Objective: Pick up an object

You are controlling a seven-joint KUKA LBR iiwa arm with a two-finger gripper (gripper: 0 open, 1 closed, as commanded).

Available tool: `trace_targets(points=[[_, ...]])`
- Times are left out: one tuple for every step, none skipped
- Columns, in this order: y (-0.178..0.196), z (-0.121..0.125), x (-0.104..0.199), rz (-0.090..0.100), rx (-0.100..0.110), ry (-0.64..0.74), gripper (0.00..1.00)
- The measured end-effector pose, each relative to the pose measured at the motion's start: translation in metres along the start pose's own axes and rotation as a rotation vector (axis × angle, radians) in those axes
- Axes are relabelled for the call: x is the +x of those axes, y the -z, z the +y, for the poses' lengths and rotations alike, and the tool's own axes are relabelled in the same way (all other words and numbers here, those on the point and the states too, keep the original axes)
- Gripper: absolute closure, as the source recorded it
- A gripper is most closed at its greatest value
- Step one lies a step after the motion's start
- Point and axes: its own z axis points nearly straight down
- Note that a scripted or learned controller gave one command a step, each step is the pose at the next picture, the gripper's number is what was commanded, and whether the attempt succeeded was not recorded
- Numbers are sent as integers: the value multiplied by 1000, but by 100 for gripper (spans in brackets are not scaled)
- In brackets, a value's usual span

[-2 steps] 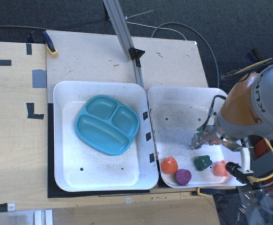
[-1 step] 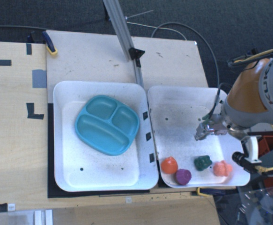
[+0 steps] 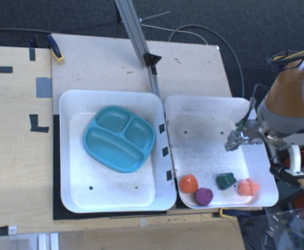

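Four small objects lie along the front wall of the right bin (image 3: 204,108): an orange-red one (image 3: 189,183), a purple one (image 3: 204,195), a dark green one (image 3: 226,180) and a pale orange one (image 3: 248,187). My gripper (image 3: 232,141) hangs over the right side of that bin, behind and above the green object, apart from all four. Nothing shows between its fingers, and their state is too small to make out.
A blue divided plate (image 3: 120,138) rests in the left bin (image 3: 68,139). A slanted metal rail (image 3: 136,33) runs down to the bins' shared wall. Cables (image 3: 204,33) trail behind the right bin.
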Motion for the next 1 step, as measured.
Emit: trace_targets(points=[[55,-9,1,0,-2,0,100]])
